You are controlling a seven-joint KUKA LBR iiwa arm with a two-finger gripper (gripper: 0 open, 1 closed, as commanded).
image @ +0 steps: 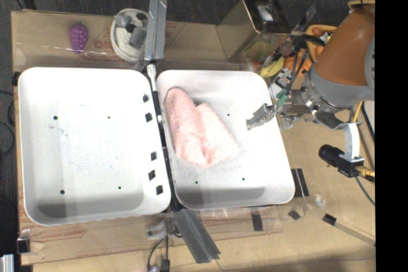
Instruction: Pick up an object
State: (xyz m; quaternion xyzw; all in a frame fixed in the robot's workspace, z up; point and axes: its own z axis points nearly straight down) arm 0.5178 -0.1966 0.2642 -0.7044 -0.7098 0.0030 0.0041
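Note:
A pink folded cloth (196,128) lies in the right bin (268,185), toward its left half, running from the back left to the middle. My gripper (260,116) hovers over the right side of that bin, to the right of the cloth and apart from it. Nothing shows between its fingers. The grey arm with its orange band (344,48) reaches in from the right.
The left bin (38,200) stands beside the right one, split off by a divider with black clips. Behind the bins sit a purple object (78,37), a white roll (129,32), a brown box (255,19) and a tangle of cables at the right.

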